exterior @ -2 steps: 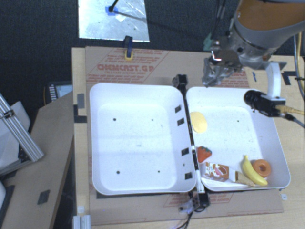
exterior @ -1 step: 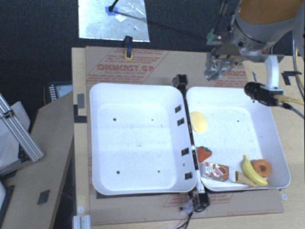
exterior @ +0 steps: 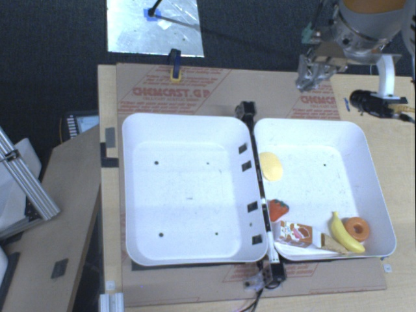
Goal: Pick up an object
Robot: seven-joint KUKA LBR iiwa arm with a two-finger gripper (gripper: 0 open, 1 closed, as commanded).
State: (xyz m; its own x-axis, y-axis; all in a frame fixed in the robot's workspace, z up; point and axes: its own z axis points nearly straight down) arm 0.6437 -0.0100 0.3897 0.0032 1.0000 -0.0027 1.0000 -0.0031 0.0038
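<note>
The banana (exterior: pixel 344 233) lies in the right bin (exterior: pixel 364 142), at its near right corner, touching an orange ring (exterior: pixel 356 228). It looks light, smooth, rigid; grip across its middle. Gripper (exterior: pixel 312 78) hovers beyond the bin; open or clenched, I cannot tell.

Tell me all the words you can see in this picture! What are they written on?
"CHEMCAST GP" - red print on the brown board behind the left bin.
More red print on the board near the gripper: too blurred to read.
Snack packet in the right bin: print too small to read.
</note>
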